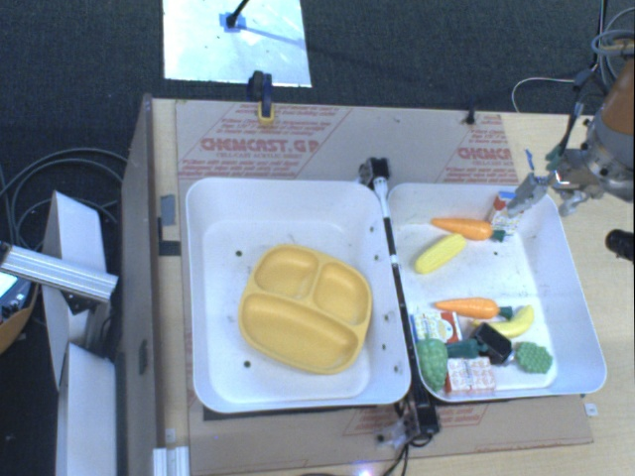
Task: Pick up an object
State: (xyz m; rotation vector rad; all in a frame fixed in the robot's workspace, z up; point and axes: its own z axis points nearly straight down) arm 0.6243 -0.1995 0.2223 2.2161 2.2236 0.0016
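Yellow plastic fills the middle of the left bin [213, 266]: a divided tray [306, 307] with three compartments lies there, flat and alone. It is well apart from the arm, and its low, wide form gives the two fingers little to close on, so it is a poor choice for a pick.

Between the two bins runs a dark rail [395, 266], and just to its right, in the right bin [575, 296], lies a yellow corn cob [439, 254]. Above it is an orange carrot [462, 228], near the bin's far wall. Both are round and smooth, so they could roll or slip out when the fingers close.

In the near part of this bin the toys are crowded: a second carrot [468, 307], a banana [518, 321], a black piece [492, 343], green broccoli [533, 358] and small printed boxes [469, 375] lie touching or just beside one another. A descent here could catch two things at once or push them aside.

At the far right the gripper [518, 204] hangs at the upper corner of the right bin, with its tip just beside the first carrot's end. Nothing is seen between its fingers, and whether they stand apart or together cannot be told. The carrot seems the likely target, but the bin wall is close, and a finger could strike the rim.
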